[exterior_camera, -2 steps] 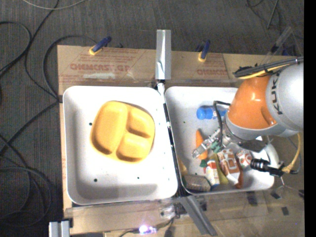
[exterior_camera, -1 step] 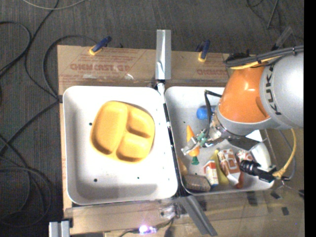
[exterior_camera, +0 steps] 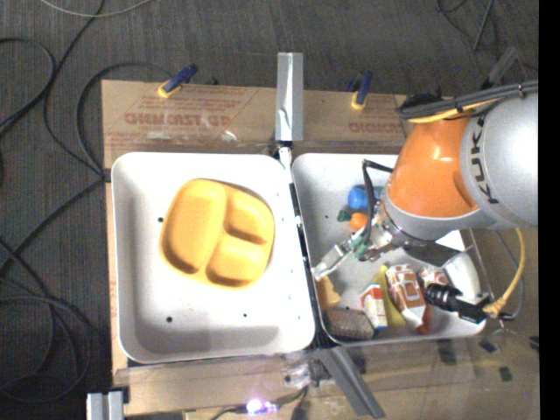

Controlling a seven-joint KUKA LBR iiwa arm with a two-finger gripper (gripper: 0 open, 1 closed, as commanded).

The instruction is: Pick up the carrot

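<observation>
Here, the divider (exterior_camera: pixel 296 226) where the two white bins meet is taken as the landmark. To its left, the left bin (exterior_camera: pixel 131 261) is occupied by a yellow three-compartment tray (exterior_camera: pixel 219 233), which is set at a slant near the bin's middle. To the divider's right, the right bin (exterior_camera: pixel 328 178) is partly covered by the grey arm (exterior_camera: pixel 512 160) with its orange band (exterior_camera: pixel 429 178), which is seen reaching in from the far side. The gripper (exterior_camera: pixel 325 265) is found just right of the divider, low over the bin floor, its pale fingers (exterior_camera: pixel 332 259) pointed toward the divider; whether they are spread or closed cannot be told, and nothing is seen between them. A small orange piece, taken to be the carrot (exterior_camera: pixel 358 220), is seen further right of the divider, beside the wrist and just below a blue ball (exterior_camera: pixel 357 199); it is partly hidden by the arm. Near the bin's front edge, right of the divider, a brown sponge-like block (exterior_camera: pixel 350 325), a red-and-white packet (exterior_camera: pixel 405 289), a yellow item (exterior_camera: pixel 391 309) and a white cup (exterior_camera: pixel 462 274) are crowded together.
</observation>
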